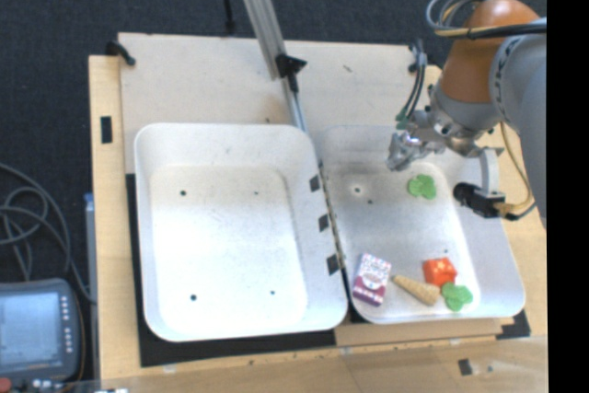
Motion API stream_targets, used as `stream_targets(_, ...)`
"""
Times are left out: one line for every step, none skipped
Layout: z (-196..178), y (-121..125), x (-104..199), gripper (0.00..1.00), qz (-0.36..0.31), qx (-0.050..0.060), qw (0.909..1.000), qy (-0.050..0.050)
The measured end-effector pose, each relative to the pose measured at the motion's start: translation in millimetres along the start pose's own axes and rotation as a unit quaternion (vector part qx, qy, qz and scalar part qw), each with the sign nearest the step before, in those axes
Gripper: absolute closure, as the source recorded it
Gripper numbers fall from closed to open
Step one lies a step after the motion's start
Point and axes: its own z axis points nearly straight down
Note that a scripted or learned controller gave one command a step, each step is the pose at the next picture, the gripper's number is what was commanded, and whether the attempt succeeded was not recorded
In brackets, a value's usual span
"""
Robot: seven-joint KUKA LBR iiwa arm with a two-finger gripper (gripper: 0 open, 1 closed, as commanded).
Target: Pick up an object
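My gripper [401, 156] hangs over the far part of the right bin [479, 235], with nothing visible between its fingers. A small green object [422, 188] lies on the bin floor just right of and nearer than the gripper. Along the bin's near edge lie a pink and purple carton [371, 278], a tan cone-shaped piece [417, 290], a red-orange block [439, 271] and another green piece [456, 295].
The left bin [230, 225] sits beside the right one. A slanted metal pole [262, 9] rises from the bench behind the bins. A black cable fitting [479, 198] hangs by the right bin's far right rim.
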Motion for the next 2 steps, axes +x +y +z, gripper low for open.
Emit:
stream_targets(-56.0,5.9,8.3,1.0,-0.001,-0.001,1.0,0.0)
stream_targets(-109.2,7.7,6.8,1.0,-0.002,-0.001,1.0,0.0)
